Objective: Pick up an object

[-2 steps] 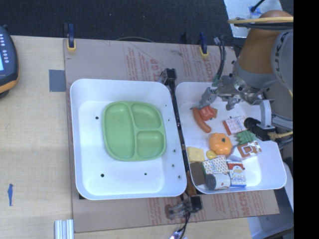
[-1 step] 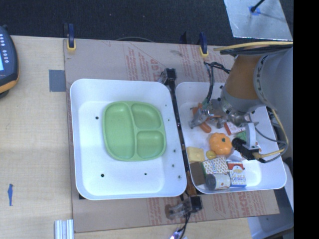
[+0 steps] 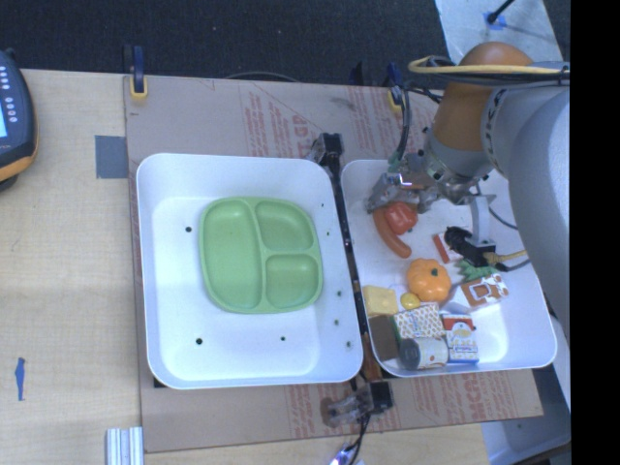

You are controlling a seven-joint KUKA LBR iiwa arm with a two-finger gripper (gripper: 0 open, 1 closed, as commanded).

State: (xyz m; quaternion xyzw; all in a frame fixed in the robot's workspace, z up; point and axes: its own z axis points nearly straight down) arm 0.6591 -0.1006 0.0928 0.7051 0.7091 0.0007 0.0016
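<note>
Overhead slanted view of a table w/ two white bins side by side. Left bin (image 3: 165, 356) holds a green divided plate (image 3: 261, 255). Right bin (image 3: 528, 347) holds a jumble: red-orange pepper-like toy (image 3: 395, 225) at the far left, small orange pumpkin (image 3: 428, 280) mid-bin, yellow block (image 3: 380, 301), small printed cartons (image 3: 436, 335) near the front.

Gripper (image 3: 405, 190) sits low at the far end of the right bin, right over the pepper toy; likely the pick target. Can't tell if the jaws are spread or clenched.

To do well: center over the toy's body, descend straight, close firmly, lift slowly, avoid the bin wall.

Hard to see: jaw tips blur into cabling; contact w/ toy unclear; dark items right of the pumpkin unidentifiable.
</note>
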